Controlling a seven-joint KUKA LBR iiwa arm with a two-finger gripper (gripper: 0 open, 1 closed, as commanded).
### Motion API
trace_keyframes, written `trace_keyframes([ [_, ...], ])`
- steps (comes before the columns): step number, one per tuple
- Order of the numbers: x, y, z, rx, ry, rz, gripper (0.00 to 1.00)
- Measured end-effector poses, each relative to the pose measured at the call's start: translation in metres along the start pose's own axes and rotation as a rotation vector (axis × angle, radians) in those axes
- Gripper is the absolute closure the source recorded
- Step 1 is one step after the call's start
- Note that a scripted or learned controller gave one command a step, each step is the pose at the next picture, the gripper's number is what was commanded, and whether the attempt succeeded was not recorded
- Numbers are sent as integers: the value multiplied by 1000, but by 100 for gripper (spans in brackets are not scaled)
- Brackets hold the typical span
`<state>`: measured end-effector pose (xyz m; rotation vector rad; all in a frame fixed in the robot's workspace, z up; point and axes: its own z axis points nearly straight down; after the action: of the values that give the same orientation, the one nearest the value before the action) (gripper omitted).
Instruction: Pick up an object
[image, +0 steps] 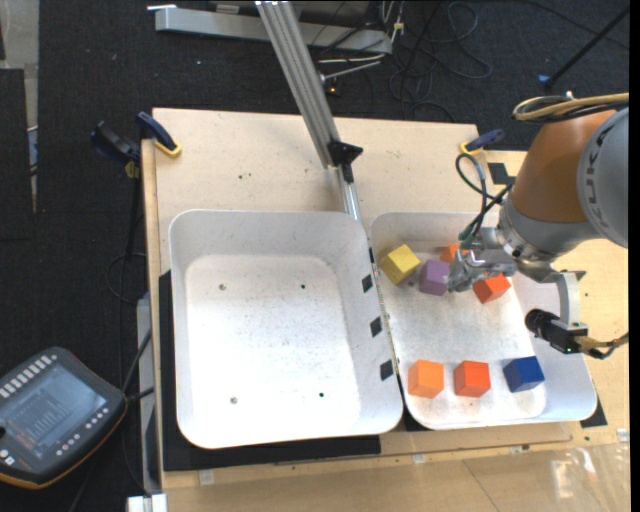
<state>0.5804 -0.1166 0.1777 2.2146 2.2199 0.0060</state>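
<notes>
While my arm reaches over the right bin (560, 405), my gripper (468, 268) sits low at its far end, between the purple block (434, 277) and a red-orange block (491, 289); I cannot tell how it is set. Beside the purple block lies a yellow block (400, 264). Orange (426, 378), red (472, 379) and blue (523, 374) blocks line the near edge.

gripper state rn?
Gripper: cannot be told. It sits low in the right bin between the purple cube and a red-orange cube.
</notes>
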Motion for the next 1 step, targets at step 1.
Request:
trace_keyframes([
  [1, -2, -1, -44, 1, 0, 0, 100],
])
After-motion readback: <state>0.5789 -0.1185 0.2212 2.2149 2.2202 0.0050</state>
